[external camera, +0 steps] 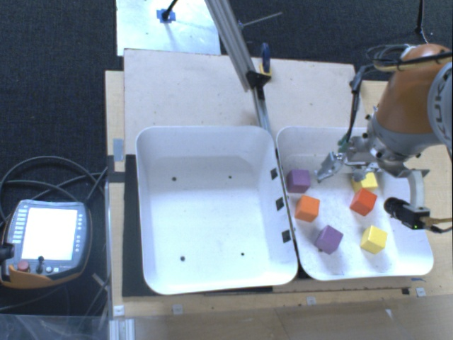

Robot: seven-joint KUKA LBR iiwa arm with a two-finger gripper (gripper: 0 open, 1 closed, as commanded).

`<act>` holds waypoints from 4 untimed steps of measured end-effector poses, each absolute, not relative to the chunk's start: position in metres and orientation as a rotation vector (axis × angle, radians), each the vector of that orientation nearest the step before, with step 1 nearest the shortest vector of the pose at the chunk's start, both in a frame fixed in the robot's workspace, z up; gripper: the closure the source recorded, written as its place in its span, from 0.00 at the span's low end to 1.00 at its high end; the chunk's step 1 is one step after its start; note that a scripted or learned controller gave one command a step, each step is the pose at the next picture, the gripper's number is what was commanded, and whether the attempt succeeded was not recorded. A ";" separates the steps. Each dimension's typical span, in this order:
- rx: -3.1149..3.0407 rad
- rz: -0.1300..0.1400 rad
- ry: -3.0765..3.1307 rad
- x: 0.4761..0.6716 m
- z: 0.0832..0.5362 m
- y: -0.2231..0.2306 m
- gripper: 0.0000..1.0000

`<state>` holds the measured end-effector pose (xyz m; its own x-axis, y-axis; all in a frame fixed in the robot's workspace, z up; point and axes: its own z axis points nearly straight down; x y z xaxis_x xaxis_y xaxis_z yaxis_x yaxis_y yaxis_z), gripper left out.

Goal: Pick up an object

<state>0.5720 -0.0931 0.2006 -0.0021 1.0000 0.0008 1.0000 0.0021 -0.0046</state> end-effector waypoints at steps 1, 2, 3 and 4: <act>-2.218 0.003 -2.221 0.566 0.156 -0.097 0.00; -2.224 -0.017 -2.227 0.569 0.111 -0.106 0.00; -2.226 -0.022 -2.237 0.572 0.125 -0.107 1.00; -2.219 -0.006 -2.230 0.567 0.174 -0.100 1.00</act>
<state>0.5669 -0.1004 0.1739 -0.0049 1.0000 -0.0007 1.0000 0.0049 0.0058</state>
